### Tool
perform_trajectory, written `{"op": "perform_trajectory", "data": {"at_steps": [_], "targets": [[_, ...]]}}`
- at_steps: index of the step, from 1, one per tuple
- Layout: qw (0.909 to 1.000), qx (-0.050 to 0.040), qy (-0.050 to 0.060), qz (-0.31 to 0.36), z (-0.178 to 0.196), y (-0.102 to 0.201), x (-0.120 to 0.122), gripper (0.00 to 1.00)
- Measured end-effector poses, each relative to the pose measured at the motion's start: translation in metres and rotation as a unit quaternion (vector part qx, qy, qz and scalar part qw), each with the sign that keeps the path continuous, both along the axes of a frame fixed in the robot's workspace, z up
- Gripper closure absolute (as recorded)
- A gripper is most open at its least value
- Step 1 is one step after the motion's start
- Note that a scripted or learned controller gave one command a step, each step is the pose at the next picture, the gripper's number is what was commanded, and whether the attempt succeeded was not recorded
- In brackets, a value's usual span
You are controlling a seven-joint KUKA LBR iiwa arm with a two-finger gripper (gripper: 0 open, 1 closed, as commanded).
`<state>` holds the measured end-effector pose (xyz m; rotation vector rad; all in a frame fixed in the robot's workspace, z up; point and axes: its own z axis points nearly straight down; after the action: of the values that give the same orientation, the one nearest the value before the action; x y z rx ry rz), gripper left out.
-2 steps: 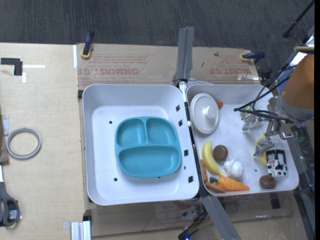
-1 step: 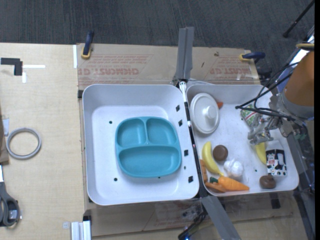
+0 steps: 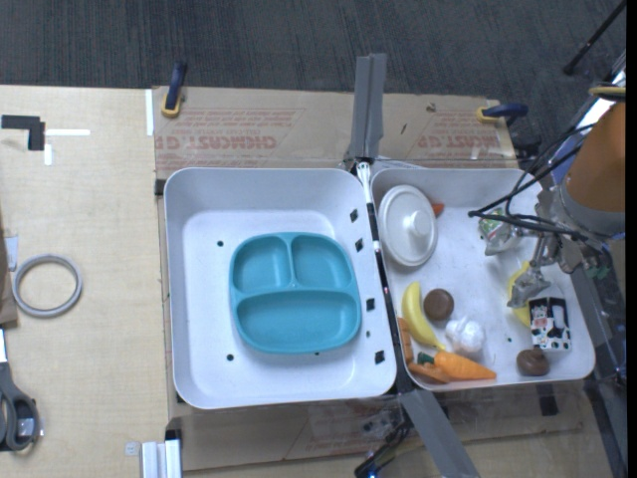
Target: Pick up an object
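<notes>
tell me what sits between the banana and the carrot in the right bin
In the camera view, a white garlic bulb lies between the banana and the carrot, with a brown round object just above it.

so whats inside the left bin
A teal divided plate lies flat in the left bin, its three compartments bare. The bin floor under the plate is covered, so unseen.
</notes>
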<state>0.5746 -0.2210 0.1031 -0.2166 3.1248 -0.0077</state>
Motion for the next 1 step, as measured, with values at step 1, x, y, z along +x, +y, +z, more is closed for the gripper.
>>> {"op": "perform_trajectory", "data": {"at_steps": [1], "targets": [[1.0,-0.0014,-0.003,0.0,0.0108,-0.0004,0.0016,1.0]]}}
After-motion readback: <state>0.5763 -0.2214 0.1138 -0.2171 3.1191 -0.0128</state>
